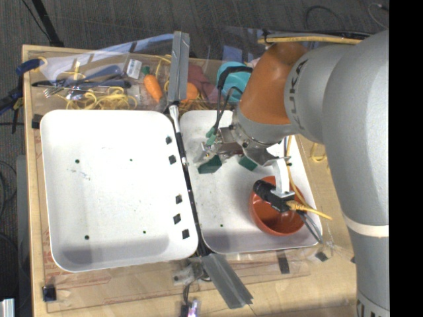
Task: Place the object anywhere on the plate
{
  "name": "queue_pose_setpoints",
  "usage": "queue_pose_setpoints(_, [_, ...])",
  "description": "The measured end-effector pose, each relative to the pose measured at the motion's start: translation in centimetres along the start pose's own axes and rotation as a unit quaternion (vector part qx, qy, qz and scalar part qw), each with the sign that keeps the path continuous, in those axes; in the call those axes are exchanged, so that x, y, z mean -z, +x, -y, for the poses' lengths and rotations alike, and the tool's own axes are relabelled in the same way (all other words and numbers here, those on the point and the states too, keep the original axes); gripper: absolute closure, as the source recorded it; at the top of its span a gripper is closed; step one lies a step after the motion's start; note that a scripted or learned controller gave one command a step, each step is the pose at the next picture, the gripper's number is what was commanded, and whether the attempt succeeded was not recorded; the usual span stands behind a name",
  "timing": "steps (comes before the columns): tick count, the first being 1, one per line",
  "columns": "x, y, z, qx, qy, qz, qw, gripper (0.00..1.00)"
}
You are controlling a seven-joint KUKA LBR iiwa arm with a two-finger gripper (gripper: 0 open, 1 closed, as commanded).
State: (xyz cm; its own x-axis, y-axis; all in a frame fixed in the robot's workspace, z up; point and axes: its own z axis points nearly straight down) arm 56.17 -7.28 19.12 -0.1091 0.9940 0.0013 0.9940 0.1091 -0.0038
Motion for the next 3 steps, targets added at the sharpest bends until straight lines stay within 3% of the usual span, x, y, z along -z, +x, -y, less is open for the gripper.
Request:
queue_pose_setpoints(1, [-0.1, 6.6, 1.1, 0.002, 0.002, 0.0, 1.0, 1.0])
queue_pose_setpoints(2, [12.3, 15.6, 2.3, -0.043, -0.001, 0.0, 0.9991, 1.0])
queue_pose_setpoints(3, [2.2, 23.5, 6.2, 0.004, 0.002, 0.001, 1.0, 1.0])
